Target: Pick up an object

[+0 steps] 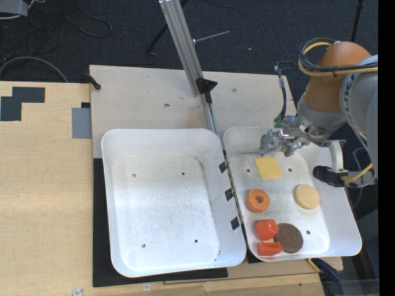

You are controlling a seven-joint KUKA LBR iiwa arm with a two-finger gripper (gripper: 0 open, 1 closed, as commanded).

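The right bin (345, 239) holds several toy foods. A flat yellow cheese square (269, 168) lies near its back. An orange ring (258, 200) sits in the middle, with a cream round piece (307, 197) to its right. Near the front lie a brown patty (289, 237) and two red pieces (266, 229), (269, 248). My gripper (279, 143) hangs over the back of the right bin, just behind the cheese square. Nothing shows between its fingers.
The left bin (123, 165) lies beside the right one. A slanted aluminium bar (185, 48) rises behind the bins toward the top. Black clips (229, 194) line the seam between the bins. The arm's orange band (336, 66) stands at the right.
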